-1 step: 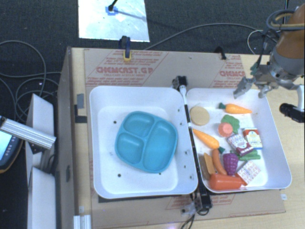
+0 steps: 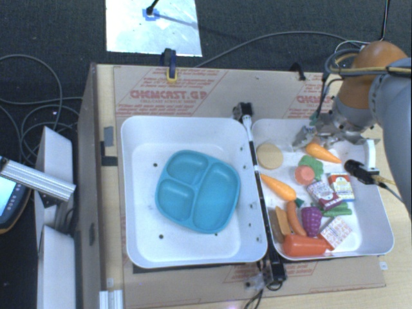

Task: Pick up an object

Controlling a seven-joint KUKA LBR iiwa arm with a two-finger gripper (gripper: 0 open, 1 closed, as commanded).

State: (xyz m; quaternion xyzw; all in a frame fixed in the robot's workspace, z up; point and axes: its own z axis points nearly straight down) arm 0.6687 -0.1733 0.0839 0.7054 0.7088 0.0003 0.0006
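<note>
The right bin (image 2: pixel 380 237) holds a pile of toy food. An orange carrot (image 2: pixel 322 152) lies near the bin's back. A tan round cookie (image 2: pixel 270 155), a second carrot (image 2: pixel 278 185) and a red and green piece (image 2: pixel 308 172) lie close by. Purple grapes (image 2: pixel 311 219), a red pepper (image 2: pixel 302 245) and small printed packets (image 2: pixel 320 190) fill the front. My gripper (image 2: pixel 308 134) hangs low over the back of this bin, just above and left of the first carrot. Nothing shows in its grasp.
The left bin (image 2: pixel 138 172) contains a blue divided plate (image 2: pixel 198 190). A black clip (image 2: pixel 243 111) sits on the rim between the bins. The grey arm with its orange band (image 2: pixel 376 56) comes in from the upper right. Cables trail over the cardboard behind.
</note>
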